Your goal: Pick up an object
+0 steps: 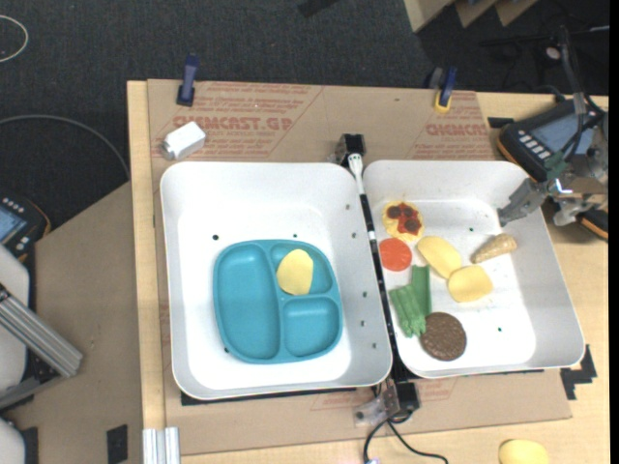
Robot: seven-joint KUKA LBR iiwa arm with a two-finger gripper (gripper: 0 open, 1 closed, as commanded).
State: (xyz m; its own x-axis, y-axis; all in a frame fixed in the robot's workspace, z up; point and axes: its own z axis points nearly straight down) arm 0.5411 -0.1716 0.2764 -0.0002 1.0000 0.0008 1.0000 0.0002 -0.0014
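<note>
- The bench holds two white bins side by side: the left bin (184,259) and the right bin (542,288).
- In the left bin sits a blue divided tray (247,307); a yellow lemon-like piece (296,272) lies in its upper right compartment.
- The right bin holds a cluster of toy foods. A small pizza slice (403,218) lies near the bin's upper left, and a red tomato (395,253) is just below it.
- Two yellow potato-like pieces (439,254) (469,283) lie near the middle, close together.
- A tan bread piece (493,248) lies just right of them, tilted.
- Green beans (413,303) lie below the tomato, and a brown round patty (444,336) sits beside their lower end.
- The gripper (515,206) hangs over the right bin's upper right corner, near the bread piece but apart from it. It looks dark and blurred, so whether it is spread or closed cannot be told; nothing is visibly held.
- A white block (184,140) rests on the bench above the left bin.
</note>
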